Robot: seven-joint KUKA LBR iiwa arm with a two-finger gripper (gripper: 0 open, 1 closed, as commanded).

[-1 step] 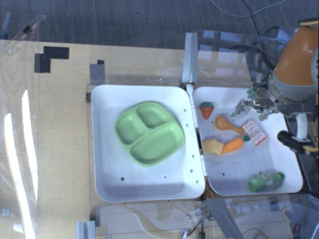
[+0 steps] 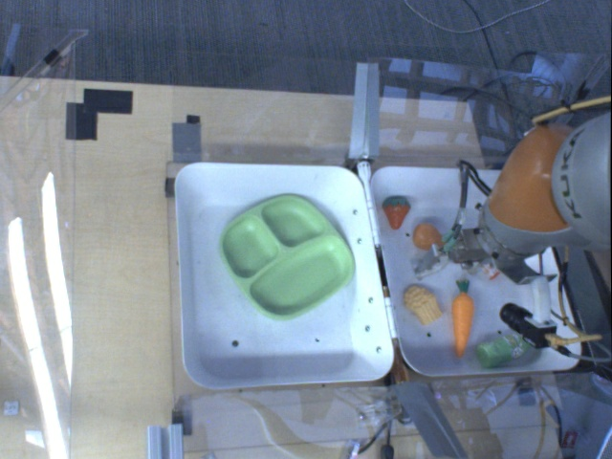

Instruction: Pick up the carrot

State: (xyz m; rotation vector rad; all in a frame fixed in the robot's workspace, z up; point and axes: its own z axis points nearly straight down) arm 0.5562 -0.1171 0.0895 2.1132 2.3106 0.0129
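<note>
The end effector (image 2: 446,254) hovers in the right bin (image 2: 421,352) just above the carrot (image 2: 462,322) (green top upward), beside an orange (image 2: 426,234).

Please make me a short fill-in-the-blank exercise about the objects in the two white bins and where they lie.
1. The green divided plate lies in the ____ bin.
2. The carrot lies in the right bin, with its green top pointing toward the ____.
3. The food farthest from the camera in the right bin is the ____.

Missing words: left; gripper; strawberry
</note>
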